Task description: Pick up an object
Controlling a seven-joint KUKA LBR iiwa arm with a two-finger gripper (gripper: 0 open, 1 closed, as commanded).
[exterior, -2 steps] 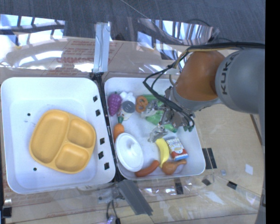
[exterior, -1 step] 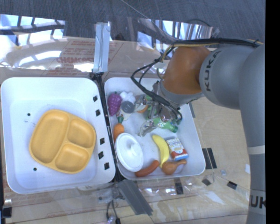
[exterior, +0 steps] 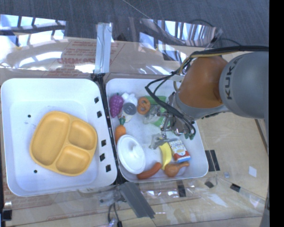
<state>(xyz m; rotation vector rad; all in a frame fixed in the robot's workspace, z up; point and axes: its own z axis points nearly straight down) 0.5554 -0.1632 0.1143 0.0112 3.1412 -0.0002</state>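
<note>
I'm reaching in over the right bin [exterior: 199, 148], wrist w/ orange band hanging above its far-right side, and my pincer [exterior: 166, 135] sits low, just above the banana [exterior: 165, 154], which I'll use as the landmark. The banana lies near the bin's front-right corner, w/ a small carton [exterior: 180, 151] touching it on the right, a red sausage [exterior: 149, 171] just front-left of it, and an orange-brown food piece [exterior: 172, 170] right in front. Left of the banana sits the white bowl [exterior: 131, 153]; beyond that, a carrot [exterior: 119, 132], purple grapes [exterior: 115, 104], a grey-and-white round bit [exterior: 129, 108] and a pretzel-like ring [exterior: 143, 105] well behind it, plus sthg green [exterior: 158, 99] further back, partly under my cables. Stuff is jumbled loose bc this bin is prob. the pick pile; the left bin [exterior: 14, 141], well left of the banana, carries just a yellow divided plate [exterior: 63, 142], likely a drop spot. Pincer state: can't tell, the metal tips blur into the clutter and cables hide the rest. Nothing visibly clamped btwn them. The tips seem closest to the banana's upper end, maybe touching, not sure. My guess: the banana or carton is the likeliest target, pick not yet secured.
</note>
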